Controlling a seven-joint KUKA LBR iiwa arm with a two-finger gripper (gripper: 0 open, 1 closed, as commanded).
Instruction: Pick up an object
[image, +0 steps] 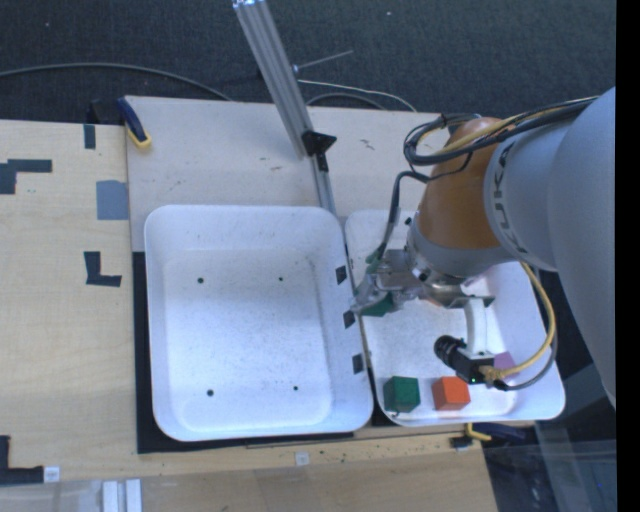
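Note:
My gripper (374, 293) hangs low over the left edge of the right bin (535, 405), close to the wall it shares with the left bin (165, 300). A small dark green thing (378, 309) shows just under the gripper; I cannot tell whether it is held. A green block (402, 392) and an orange block (450, 393) lie side by side at the near end of the right bin. A small purple piece (505, 360) shows at that bin's right side, partly hidden by the arm's cables.
The grey arm with its orange band (455, 215) covers most of the right bin. A slanted metal rail (285, 90) runs down from the top to the bins' far edge. Black clips (350, 318) sit along the shared wall.

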